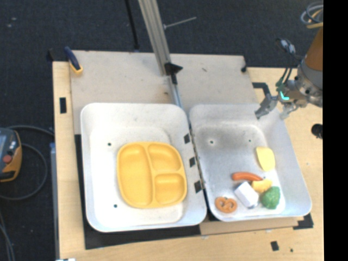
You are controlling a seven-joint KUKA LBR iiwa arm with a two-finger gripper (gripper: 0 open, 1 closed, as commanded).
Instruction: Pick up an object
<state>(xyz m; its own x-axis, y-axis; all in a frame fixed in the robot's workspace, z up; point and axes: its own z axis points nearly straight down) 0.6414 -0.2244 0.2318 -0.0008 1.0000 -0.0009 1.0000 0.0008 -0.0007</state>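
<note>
**The toys lie below and a bit left of the fingers**

The gripper (276, 106) hangs at the upper right of the frame, over the top right rim of the right bin (228, 126). Its 2 fingers (265, 106) are spread apart, and nothing is between them.

The things to pick all sit lower in the frame than the gripper, in the lower right part of the right bin. So I think the arm must go down the frame and a little to the left to reach them.

The nearest thing is the yellow block (265, 158). It lies alone, right below the gripper in the frame, with bare bin floor all around it. That looks like the easiest one to grab.

Further down is a crowded bunch. The orange sausage (247, 176) is long and thin, and it lies left to right across the frame. Just below it sit a small yellow piece (262, 186), a white block (246, 194) and a green broccoli (271, 197), all touching or very close. A brown pretzel (225, 204) lies just left of the white block, near the bottom rim. Grabbing 1 from this bunch could bump the others.

The left bin (98, 145) holds 1 thing, a yellow tray (151, 174) with 3 parts. All 3 parts look bare. It is well apart from the gripper.

Both bins sit side by side on the desk (119, 75).
</note>
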